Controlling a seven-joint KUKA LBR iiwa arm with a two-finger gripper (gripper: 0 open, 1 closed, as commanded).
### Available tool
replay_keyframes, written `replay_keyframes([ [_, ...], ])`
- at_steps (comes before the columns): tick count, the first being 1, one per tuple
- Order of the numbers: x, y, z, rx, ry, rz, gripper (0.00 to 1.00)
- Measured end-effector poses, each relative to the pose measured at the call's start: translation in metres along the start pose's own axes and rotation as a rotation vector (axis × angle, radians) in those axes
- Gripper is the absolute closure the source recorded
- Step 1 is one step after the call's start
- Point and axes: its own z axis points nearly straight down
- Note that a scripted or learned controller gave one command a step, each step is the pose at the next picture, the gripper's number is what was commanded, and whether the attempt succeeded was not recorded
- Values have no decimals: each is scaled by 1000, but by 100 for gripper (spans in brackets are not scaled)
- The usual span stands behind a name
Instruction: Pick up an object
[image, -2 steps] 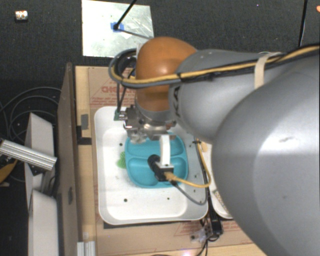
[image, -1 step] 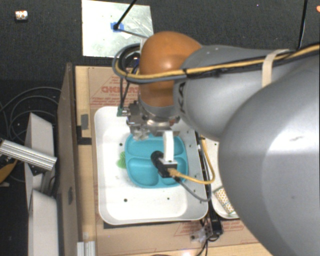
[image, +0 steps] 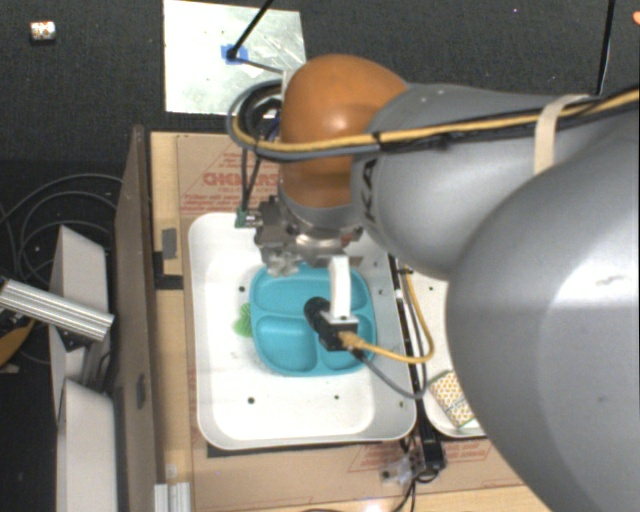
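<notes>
A blue divided plate (image: 290, 335) lies in the middle of the left white bin (image: 290, 415). A small green thing (image: 243, 322) peeks out at the plate's left edge, partly hidden by it. My gripper (image: 282, 258) hangs under the orange wrist band, down over the far edge of the blue plate. The arm's bulk covers the plate's far rim and what lies right under the gripper.
The right bin (image: 438, 300) is mostly hidden beneath the arm; a patterned, pale object (image: 453, 400) shows at its near corner. A cardboard sheet (image: 205, 175) lies under the bins. Metal rails (image: 55, 305) and cables sit off the bench to the left.
</notes>
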Motion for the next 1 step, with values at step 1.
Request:
replay_keyframes([
  [1, 0, 0, 0, 1, -1, 0, 0],
])
